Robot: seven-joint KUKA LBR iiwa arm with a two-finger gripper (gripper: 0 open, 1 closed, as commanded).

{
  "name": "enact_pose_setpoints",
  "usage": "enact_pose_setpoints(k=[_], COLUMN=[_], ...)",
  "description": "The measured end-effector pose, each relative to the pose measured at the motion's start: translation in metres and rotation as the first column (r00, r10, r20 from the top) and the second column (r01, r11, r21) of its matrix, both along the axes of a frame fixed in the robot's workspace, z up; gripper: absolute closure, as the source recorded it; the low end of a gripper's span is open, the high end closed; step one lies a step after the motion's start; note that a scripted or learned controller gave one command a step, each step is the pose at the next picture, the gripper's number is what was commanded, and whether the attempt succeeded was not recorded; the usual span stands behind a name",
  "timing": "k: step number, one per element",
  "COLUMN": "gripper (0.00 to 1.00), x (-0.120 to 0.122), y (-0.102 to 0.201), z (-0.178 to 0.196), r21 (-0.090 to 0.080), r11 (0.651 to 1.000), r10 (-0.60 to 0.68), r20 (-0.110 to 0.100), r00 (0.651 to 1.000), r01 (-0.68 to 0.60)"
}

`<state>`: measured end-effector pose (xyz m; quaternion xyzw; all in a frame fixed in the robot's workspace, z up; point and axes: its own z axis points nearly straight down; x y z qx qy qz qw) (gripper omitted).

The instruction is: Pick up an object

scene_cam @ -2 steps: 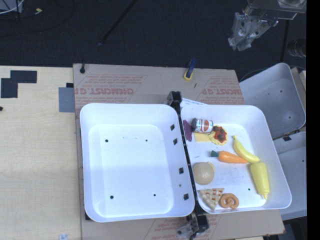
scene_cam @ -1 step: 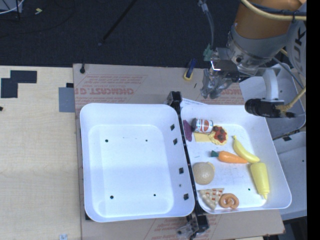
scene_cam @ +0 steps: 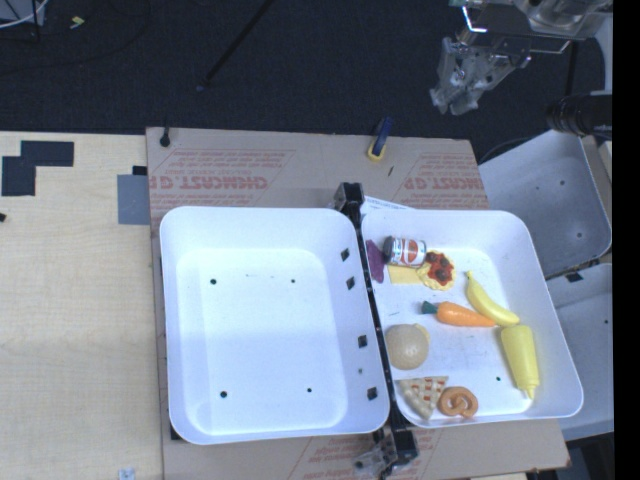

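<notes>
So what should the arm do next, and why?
Probably swing down over the right bin: the end effector hangs high beyond the bins, holding nothing I can see, while the banana, carrot and other toy foods lie there.

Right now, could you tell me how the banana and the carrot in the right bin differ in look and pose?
The banana is yellow and curved; the carrot is orange, straighter, with a green tip at its left end. The banana runs diagonally from upper left to lower right; the carrot lies nearly level. The carrot's right end meets the banana. Both lie flat in the right bin, far below the gripper.
</notes>
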<state>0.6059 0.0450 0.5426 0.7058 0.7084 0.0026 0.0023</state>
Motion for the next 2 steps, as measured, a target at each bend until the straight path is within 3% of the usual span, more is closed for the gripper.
enact_pose_setpoints(k=[1,2], gripper=[1.0,1.0], x=[-0.019,-0.058], y=[-0.077,-0.07], z=[-0.005,-0.136], r21=[-0.001,0.0], r11=[1.0,1.0], r10=[-0.007,-0.006], r20=[-0.012,-0.019], r00=[1.0,1.0], r01=[0.007,0.006])
